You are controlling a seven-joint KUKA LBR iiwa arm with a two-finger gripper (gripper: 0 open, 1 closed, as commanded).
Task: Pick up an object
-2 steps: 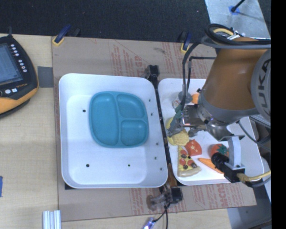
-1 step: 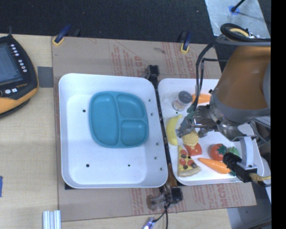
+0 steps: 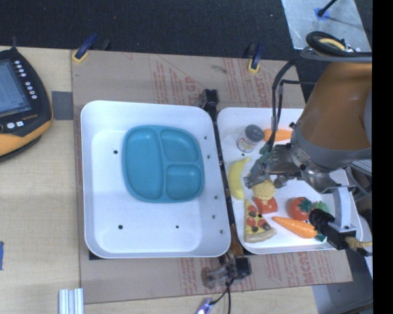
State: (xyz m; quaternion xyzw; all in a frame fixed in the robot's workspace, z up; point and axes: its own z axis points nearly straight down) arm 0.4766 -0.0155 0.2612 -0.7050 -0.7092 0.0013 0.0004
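Pizza slice (image 3: 257, 226) lies below gripper (image 3: 259, 175); no writing legible

One fixed camera looks down at a slant from above the bench (image 3: 33, 195), taking in both white bins (image 3: 92, 175), with the arm (image 3: 334, 110) entering from three o'clock.

Two white bins sit side by side on the table (image 3: 39, 201). The left bin (image 3: 101, 234) holds a blue divided plate (image 3: 162, 163). In the right bin (image 3: 230, 120) lie a banana (image 3: 236, 178), a pizza slice (image 3: 256, 226), a tomato (image 3: 299, 208), a carrot (image 3: 295, 226) and a small jar (image 3: 251, 136). The gripper (image 3: 259, 175) hangs low over the right bin, just beside the banana. A handheld controller (image 3: 10, 106) rests at the table's left edge.
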